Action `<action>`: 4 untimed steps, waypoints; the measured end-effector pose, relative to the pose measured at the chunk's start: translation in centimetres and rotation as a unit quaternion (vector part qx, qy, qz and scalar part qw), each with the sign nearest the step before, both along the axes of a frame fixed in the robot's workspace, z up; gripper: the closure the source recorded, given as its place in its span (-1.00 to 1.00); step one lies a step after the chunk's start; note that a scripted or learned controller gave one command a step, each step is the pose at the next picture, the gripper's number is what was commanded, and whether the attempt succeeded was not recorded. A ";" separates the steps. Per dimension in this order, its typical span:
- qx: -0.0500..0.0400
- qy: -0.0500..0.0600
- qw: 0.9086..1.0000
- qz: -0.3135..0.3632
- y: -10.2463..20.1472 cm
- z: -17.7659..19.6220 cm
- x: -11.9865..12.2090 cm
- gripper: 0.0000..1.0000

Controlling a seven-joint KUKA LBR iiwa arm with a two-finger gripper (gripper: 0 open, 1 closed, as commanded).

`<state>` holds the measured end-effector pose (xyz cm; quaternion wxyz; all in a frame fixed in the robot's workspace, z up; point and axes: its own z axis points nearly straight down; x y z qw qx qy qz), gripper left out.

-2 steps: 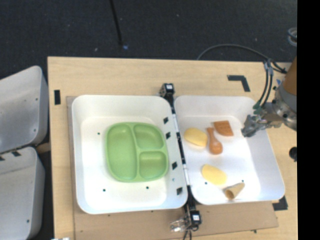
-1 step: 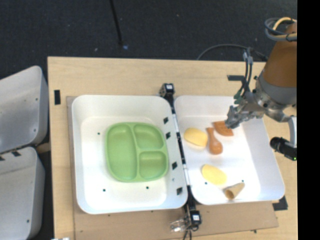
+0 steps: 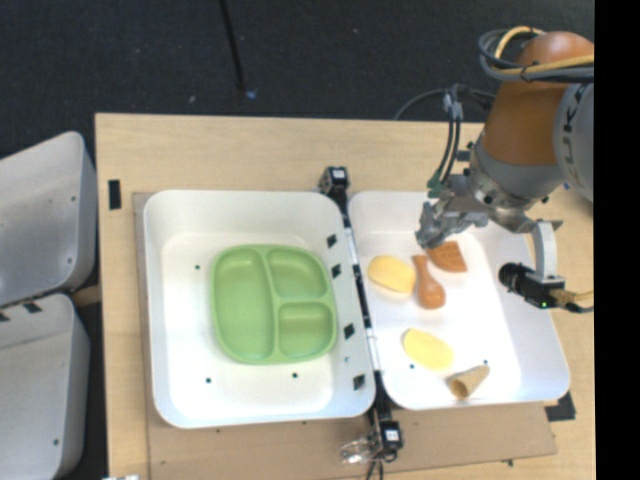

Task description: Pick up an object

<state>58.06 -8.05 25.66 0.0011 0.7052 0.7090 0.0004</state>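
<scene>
Pincer [image 3: 437, 230] low over the right bin [image 3: 530, 358], toward its twelve o'clock edge; cannot tell how it is set. Nearest candidate: orange wedge [image 3: 449, 257] just beside the tip at five o'clock, tan drumstick-shaped piece [image 3: 429, 283] touching or nearly touching it. Best to centre squarely over one piece before descending, avoid straddling both, and lift straight up. Yellow pieces [image 3: 391, 274] at eight o'clock and further down [image 3: 428, 349] lie apart, easier targets.

Setting: robot test lab | Evidence: grey-and-orange industrial arm [image 3: 525, 118] with loose cables over a plywood counter [image 3: 250, 138] | two white bins [image 3: 165, 268] [image 3: 520, 368] fixed side by side with clips | toy food pieces [image 3: 392, 274] | dark carpet floor [image 3: 120, 38]
</scene>
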 end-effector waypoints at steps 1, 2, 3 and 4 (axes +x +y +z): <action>0.000 0.000 1.000 0.000 4.4 -0.9 2.2 1.00; 0.000 0.000 1.000 0.000 8.6 -1.7 3.7 1.00; 0.001 -0.001 1.000 0.000 13.2 -1.3 6.0 1.00; 0.000 0.001 1.000 -0.001 12.9 -1.3 5.9 -1.00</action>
